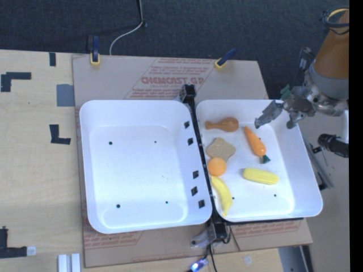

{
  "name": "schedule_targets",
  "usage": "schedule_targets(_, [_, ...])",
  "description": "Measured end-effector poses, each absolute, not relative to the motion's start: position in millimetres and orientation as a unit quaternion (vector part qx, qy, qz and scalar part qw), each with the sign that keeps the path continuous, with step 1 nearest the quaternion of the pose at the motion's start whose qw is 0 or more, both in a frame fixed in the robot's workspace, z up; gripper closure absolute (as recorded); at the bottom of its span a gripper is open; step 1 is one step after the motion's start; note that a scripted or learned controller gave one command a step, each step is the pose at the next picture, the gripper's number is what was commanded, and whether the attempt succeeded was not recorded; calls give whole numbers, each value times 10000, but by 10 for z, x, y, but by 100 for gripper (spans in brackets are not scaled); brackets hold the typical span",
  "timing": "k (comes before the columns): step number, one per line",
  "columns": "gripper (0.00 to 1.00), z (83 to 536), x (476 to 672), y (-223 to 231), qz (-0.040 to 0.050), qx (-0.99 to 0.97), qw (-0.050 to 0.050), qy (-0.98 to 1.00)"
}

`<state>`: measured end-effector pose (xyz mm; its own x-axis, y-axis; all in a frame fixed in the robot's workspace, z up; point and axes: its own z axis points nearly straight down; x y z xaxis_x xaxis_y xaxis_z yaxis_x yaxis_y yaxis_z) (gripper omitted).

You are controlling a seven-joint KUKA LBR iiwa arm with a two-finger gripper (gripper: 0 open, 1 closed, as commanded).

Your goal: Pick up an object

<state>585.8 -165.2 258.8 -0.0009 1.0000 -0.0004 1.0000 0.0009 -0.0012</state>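
The right bin point(295, 169) holds a brown drumstick point(222, 124), an orange carrot point(256, 142), a tan bread slice point(220, 149), an orange ball point(216, 166), a yellow corn cob point(261, 177) and a yellow banana point(222, 194). My gripper point(279, 117) hangs over the bin's upper right corner, up and to the right of the carrot. Its two grey fingers are spread apart, one near the bin's back wall and one off its right rim, with nothing between them.
The left bin point(136, 163) lies beside the right one, joined by a black divider strip point(194, 152). Both rest on a cardboard sheet point(164, 78) held by two clamps at the back. A cable point(133, 21) runs across the dark floor behind.
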Motion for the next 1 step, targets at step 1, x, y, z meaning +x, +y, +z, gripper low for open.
schedule_targets(1, [0, 1178, 6232, -1937, 42, -7070, 50, -7072])
